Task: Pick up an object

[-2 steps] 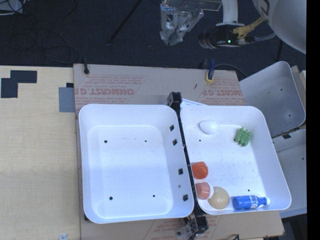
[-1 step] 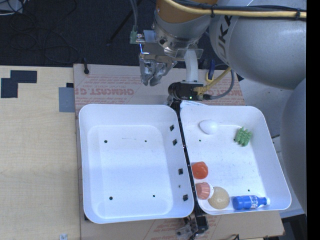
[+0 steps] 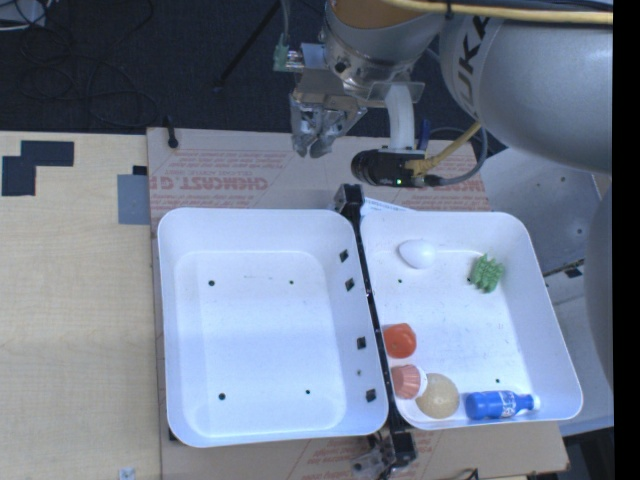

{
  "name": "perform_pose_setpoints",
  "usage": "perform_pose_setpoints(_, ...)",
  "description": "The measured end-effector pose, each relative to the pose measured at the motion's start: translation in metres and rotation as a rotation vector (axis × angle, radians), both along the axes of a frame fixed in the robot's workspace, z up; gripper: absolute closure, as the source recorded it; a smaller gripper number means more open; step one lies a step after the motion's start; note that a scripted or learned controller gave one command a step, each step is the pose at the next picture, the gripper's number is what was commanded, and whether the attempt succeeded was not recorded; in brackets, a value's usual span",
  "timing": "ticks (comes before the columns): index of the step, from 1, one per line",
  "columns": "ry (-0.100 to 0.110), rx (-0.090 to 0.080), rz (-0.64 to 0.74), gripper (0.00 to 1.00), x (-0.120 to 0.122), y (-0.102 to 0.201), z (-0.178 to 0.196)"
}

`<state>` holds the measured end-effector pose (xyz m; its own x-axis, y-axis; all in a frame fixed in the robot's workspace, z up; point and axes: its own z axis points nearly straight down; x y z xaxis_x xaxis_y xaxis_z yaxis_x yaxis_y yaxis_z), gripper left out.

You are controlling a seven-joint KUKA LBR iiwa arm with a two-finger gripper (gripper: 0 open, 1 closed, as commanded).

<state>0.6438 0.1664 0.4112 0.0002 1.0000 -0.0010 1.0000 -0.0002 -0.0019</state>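
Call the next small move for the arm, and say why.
Probably swing the hand toward the right bin and start lowering. It sits high over the cardboard behind the bins, with nothing visibly between its fingers. All objects lie in the right bin; the white egg-shaped object is nearest the hand and stands apart from the green toy, so it looks the easiest target.

White egg-shaped object (image 3: 417, 254) and green ridged toy (image 3: 486, 273) at right bin's far end, orange-red cup (image 3: 400, 341), pink cup (image 3: 406, 380), tan ball (image 3: 438, 396), blue bottle (image 3: 499, 405) lying sideways along near edge
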Motion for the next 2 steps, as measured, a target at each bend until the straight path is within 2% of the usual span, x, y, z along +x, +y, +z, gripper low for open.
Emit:
perform_pose_setpoints(1,-0.007,0.004,0.006,1.0,0.0,0.055,0.091)
perform_pose_setpoints(2,-0.002,0.0,-0.002,1.0,0.0,0.006,0.129)
